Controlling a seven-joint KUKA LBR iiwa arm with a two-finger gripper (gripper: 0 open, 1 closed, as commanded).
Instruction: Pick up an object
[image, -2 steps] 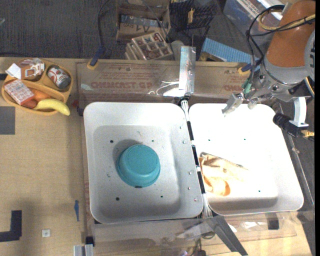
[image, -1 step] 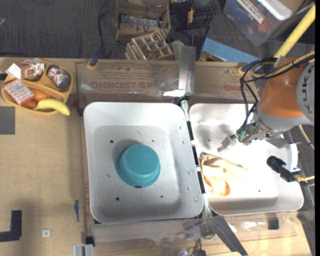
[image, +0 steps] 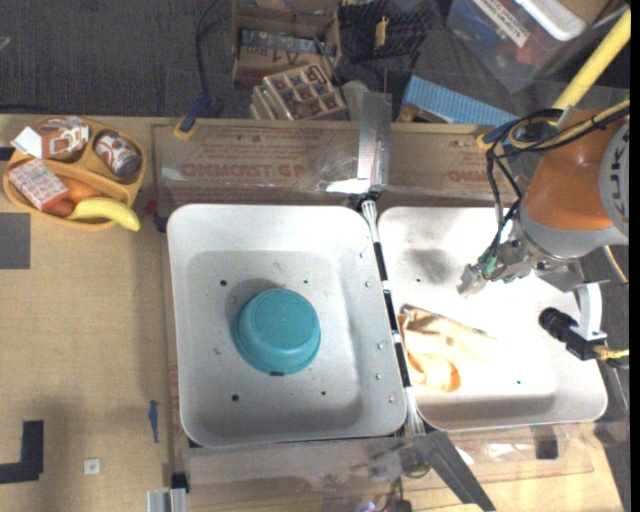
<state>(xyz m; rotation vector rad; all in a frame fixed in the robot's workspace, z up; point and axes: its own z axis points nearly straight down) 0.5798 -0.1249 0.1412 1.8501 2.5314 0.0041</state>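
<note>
Found the gripper poised above the far half of the right bin, touching nothing in it; could not tell whether open or closed. Spotted the closest candidate, a flat tan-and-orange item, lying against that bin's left wall, nearer than the gripper, and a teal bowl upside down mid-way in the left bin. Judged the flat item light, soft and prone to fold, best pinched at its raised orange near end, and the bowl stiff, smooth and too wide to span.

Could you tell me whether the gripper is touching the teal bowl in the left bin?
Apart. The camera view shows the gripper over the right bin, while the teal bowl sits in the left bin.
</note>
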